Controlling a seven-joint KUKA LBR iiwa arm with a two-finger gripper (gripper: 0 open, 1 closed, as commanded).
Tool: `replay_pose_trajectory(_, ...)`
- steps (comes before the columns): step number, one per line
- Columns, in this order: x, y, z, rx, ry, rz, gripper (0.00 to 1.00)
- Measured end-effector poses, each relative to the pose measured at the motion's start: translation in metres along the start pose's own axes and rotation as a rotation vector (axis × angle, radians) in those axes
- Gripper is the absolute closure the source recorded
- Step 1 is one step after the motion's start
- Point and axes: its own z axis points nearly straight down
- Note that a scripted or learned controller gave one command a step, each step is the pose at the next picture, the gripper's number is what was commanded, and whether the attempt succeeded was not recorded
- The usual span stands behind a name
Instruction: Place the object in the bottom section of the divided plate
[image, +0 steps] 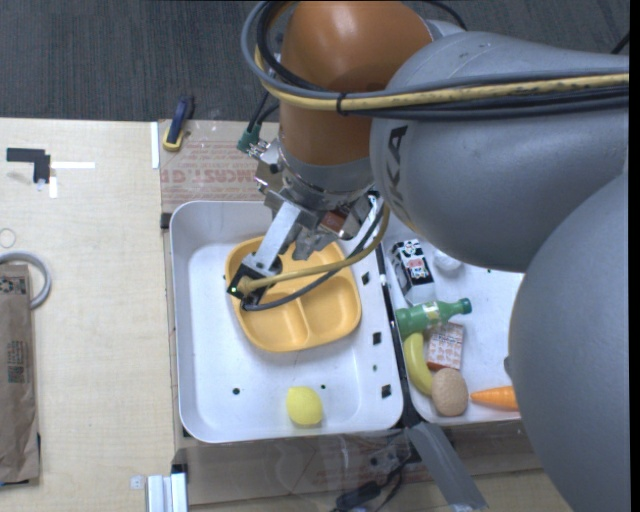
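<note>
Camera view, taken from above at a slant, is dominated by the grey arm with its orange band, reaching in from the right over the left shallow white bin (200, 330). The two-finger gripper (245, 283) is lowered onto the upper left rim of the yellow divided plastic plate (300, 315), which lies in that bin with its long axis running from upper left to lower right. Whether the fingers are released or clenched cannot be told, since their dark tips merge with the plate's rim and a yellow cable; nothing can be made out between them. A round yellow lemon-like ball (305, 406) is seen on the bin floor below the plate, well apart from it and near the bin's lower wall; being round, it shows no clear long axis. The plate's lower compartments lie between the gripper and the ball.

The right white bin (420, 405) holds a green bottle (430, 314) lying on its side with its neck to the right, a yellow banana (416, 362), a small red-and-white packet (445, 347), a tan potato-like lump (449, 392), an orange carrot (494, 398) and a small black-and-white box (412, 266). On the bench (80, 300) at far left lies a brown paper bag (16, 390).
</note>
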Motion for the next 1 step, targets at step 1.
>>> replay_pose_trajectory(1, -0.0243, -0.0346, -0.0374, -0.002, 0.002, 0.252, 1.00)
